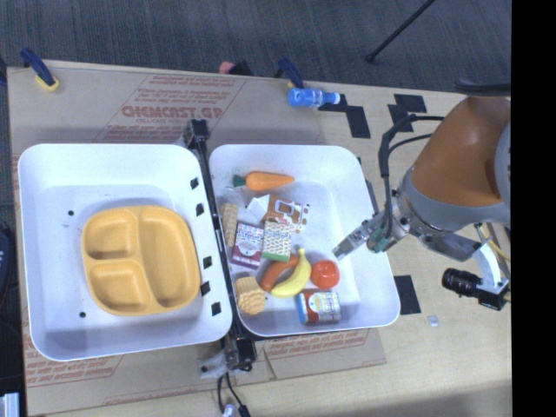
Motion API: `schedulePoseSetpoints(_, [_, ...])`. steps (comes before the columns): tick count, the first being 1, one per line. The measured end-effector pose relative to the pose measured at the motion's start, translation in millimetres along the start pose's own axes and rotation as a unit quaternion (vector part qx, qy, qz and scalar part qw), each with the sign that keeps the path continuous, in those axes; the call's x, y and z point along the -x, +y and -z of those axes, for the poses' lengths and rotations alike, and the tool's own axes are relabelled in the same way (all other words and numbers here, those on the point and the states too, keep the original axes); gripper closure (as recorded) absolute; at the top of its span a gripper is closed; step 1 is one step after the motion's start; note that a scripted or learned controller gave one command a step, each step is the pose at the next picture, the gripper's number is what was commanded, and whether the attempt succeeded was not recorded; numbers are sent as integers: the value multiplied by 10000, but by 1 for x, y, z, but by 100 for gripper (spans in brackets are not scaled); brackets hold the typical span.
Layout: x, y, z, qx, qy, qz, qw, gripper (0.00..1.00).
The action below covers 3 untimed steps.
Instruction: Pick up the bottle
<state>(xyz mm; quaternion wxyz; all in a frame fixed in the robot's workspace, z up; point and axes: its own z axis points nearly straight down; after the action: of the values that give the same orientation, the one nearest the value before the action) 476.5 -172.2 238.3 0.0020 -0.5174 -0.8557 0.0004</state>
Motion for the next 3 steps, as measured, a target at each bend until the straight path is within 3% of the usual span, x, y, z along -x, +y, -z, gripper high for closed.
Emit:
schedulePoseSetpoints(1, [-58,31,-49,0,-3,-45,10000,100])
schedulePoseSetpoints(2, [-109,57,-47,-5,2,822,9966,100])
schedulePoseSetpoints(3, [-89,47,6,6,-28,3643,9313,100])
